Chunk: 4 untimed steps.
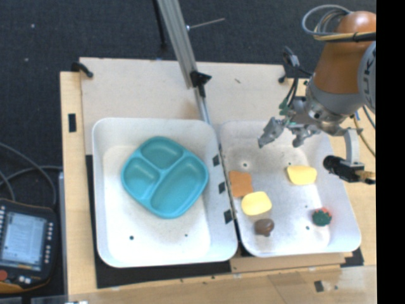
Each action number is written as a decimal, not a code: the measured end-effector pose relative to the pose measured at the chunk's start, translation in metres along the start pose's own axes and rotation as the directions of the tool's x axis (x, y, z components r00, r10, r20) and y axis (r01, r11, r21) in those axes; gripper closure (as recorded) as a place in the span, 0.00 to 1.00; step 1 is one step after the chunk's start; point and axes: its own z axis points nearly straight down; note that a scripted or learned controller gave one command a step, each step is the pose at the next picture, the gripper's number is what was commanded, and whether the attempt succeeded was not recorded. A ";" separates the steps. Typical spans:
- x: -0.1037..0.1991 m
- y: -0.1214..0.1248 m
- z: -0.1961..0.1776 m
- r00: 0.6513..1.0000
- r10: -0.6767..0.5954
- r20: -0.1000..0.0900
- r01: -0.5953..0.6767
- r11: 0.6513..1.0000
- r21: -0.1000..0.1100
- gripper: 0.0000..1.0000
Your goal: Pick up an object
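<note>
Objects for picking lie scattered in the right-hand shallow white bin [342, 230]: a pale yellow rounded block [302, 175] toward the far right side, a flat orange-brown square piece [240, 183] near the bin's left wall, a second yellow rounded block [256, 202] just beside and below that square, a small dark brown lump [264, 226] touching or nearly touching the lower edge of that second block, and a small green and red item [322, 217] near the right wall, too small to identify. The left-hand white bin [107, 246] holds a turquoise plastic tray with three compartments [165, 176], lying flat. The two-finger gripper [286, 132] on the grey arm with its orange band [340, 59] hangs over the far part of the right bin, above bare bin floor and apart from every piece; the nearest is the pale yellow block below and to its right. Its two fingers look spread with a gap between them, and nothing is seen between them, so it holds no object. Judged from this, the pick is not yet done: no piece is lifted, all rest on the bin floor. What remains is to choose a piece, bring the fingers down around it, close and raise it.
</note>
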 end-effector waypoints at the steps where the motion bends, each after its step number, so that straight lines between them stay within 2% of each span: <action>1: 0.000 0.000 0.000 1.000 0.001 0.000 -0.001 1.000 0.000 0.00; 3: 0.004 0.005 0.087 1.000 0.004 0.002 -0.004 1.000 0.005 0.00; 4: -0.001 -0.005 0.144 1.000 0.004 0.002 -0.004 1.000 0.005 0.00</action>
